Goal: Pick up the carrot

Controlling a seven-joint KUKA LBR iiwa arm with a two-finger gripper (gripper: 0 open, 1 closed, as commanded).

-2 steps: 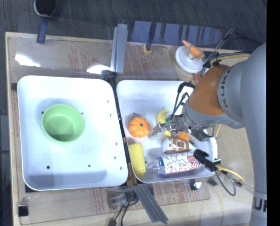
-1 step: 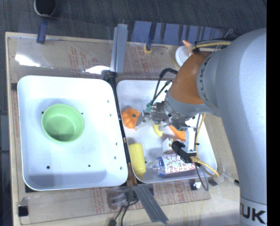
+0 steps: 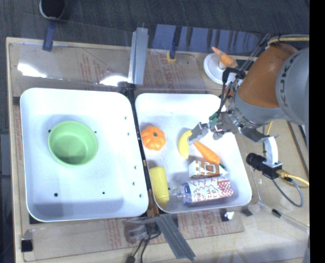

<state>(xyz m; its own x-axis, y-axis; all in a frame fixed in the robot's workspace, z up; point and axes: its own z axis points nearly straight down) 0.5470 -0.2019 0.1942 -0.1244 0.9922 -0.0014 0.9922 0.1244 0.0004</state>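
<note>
— Where was the carrot (image 3: pixel 207 151)?

— In the right bin (image 3: pixel 168 104), lying flat on the white floor, long axis slanting from upper left to lower right. A yellow piece (image 3: pixel 184 144) sat beside it, a printed carton (image 3: pixel 207 170) just below.

— And the jaws?

— The gripper (image 3: pixel 197 133) hung at the carrot's upper end; I couldn't tell if they were open. The left bin (image 3: pixel 36 106) held a green bowl (image 3: pixel 73 142). Both bins stood on a pale tabletop (image 3: pixel 86 64), dark carpet (image 3: pixel 151 4) beyond.
</note>
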